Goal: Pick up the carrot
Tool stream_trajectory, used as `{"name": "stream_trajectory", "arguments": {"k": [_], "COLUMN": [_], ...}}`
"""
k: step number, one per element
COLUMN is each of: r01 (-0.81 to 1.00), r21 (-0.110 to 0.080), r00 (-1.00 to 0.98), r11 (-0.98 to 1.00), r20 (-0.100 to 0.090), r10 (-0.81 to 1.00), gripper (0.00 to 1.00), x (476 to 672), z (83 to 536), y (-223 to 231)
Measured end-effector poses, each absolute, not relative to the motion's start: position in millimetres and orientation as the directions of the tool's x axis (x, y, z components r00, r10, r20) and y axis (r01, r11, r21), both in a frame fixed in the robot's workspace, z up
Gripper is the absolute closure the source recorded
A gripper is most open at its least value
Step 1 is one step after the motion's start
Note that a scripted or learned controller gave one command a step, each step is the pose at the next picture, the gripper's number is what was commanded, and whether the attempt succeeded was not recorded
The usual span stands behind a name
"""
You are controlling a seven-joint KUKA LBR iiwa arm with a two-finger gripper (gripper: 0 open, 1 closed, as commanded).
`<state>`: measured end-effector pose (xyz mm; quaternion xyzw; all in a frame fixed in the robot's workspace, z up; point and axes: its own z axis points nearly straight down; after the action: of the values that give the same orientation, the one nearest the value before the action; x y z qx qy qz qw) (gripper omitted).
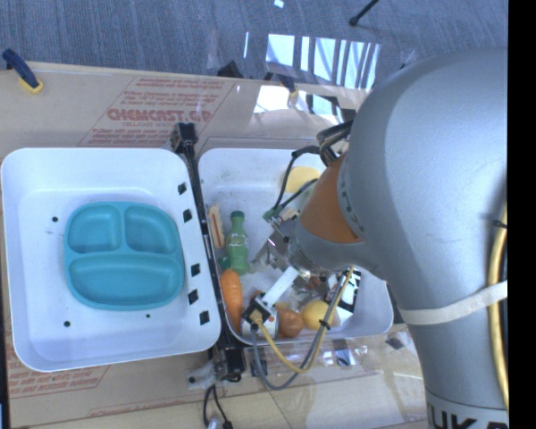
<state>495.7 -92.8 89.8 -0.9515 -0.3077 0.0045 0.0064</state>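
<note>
The grey arm (pixel 429 177) hangs over the right bin (pixel 250 164), with its gripper (pixel 284 257) low inside; I cannot tell whether it is spread or pressed together. The carrot (pixel 231 295) lies by the bin's left wall, near the green bottle (pixel 238 241). Judging by that, the grasp and lift are both left to do.

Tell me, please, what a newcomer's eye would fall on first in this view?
The large grey arm, with its orange band, takes up the right side and bends over the right bin. In the left bin a teal divided plate lies in the middle. Along the right bin's left wall lie a green bottle and, nearer the camera, the orange carrot.
</note>
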Motion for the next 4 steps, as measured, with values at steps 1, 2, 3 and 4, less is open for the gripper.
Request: {"name": "stream_trajectory", "arguments": {"k": [1,2,3,4], "r01": [0.369,0.353,0.275,0.288], "r21": [-0.01,-0.002,-0.008,-0.008], "r00": [0.929,0.936,0.961,0.958], "r11": [-0.929,-0.936,-0.961,-0.958], "r20": [-0.002,-0.001,-0.003,-0.006], "r10": [0.369,0.353,0.275,0.288], "gripper": [0.0,0.0,0.0,0.0], "x": [476.6,477.7,504.2,538.0], "z": [191.7,106.0,192.6,90.0], "y": [-83.4,-94.0,-83.2,-119.5]}}
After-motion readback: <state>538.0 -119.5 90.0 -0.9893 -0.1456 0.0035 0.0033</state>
